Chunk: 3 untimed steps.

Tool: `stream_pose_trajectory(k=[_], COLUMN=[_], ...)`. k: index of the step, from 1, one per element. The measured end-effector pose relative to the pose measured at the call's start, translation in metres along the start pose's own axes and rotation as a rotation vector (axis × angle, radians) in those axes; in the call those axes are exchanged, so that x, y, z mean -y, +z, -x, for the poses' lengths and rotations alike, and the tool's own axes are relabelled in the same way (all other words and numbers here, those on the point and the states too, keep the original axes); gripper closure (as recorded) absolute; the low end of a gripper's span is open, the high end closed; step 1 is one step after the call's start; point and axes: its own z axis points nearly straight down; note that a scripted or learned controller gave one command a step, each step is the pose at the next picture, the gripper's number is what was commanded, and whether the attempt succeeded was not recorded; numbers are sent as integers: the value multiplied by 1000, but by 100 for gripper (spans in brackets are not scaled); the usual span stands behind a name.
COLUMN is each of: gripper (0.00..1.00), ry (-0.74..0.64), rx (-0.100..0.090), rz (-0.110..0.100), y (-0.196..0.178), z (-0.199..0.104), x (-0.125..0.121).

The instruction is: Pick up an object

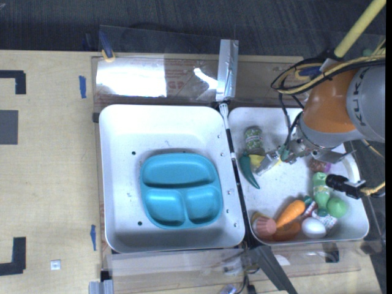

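The right bin (355, 228) holds several toy foods. A dark green pepper (248, 168) lies near its left wall, with a small yellow piece (256, 160) beside it and a mottled green piece (253, 138) just above. An orange carrot (290, 212), a white egg (313, 227), a pink-brown piece (264, 226) and green pieces (323, 190) crowd the front right corner. My gripper (269, 162) reaches in from the right and sits low, right against the yellow piece and the pepper. Its tip is partly hidden by the wrist and cables.
The left bin (116, 133) holds a blue divided plate (180, 188). A metal divider (227, 72) and a clear sheet stand behind the bins. The arm's orange band (327, 106) and cables hang over the right bin's back right corner.
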Motion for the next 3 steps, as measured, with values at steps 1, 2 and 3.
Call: stream_pose_trajectory(k=[1,2,3], gripper=[0,0,0], ry=[335,190,11], rx=[-1,-3,-14], rz=[-2,-6,-38], y=[1,-4,2], z=[0,20,23], x=[-25,24,-51])
